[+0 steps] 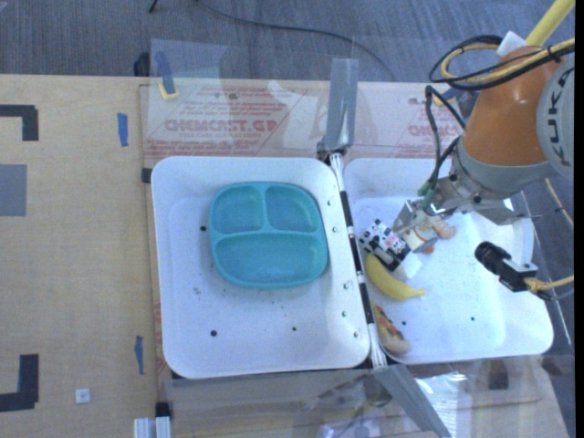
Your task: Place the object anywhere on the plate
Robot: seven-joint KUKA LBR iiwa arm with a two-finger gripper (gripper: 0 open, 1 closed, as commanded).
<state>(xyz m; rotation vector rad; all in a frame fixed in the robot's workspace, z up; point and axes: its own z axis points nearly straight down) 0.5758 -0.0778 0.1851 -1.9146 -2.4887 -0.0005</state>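
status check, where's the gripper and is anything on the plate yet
Gripper low in right bin, over small toys. Banana beside it, not held. Teal plate in left bin, nothing placed.

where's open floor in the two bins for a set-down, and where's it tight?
Left bin: bare floor all round the teal plate, widest along the near edge; all three plate compartments are bare too. Right bin: open floor in the near-right part. Tight along the divider side: banana, a black-and-white item and the gripper cluster there.
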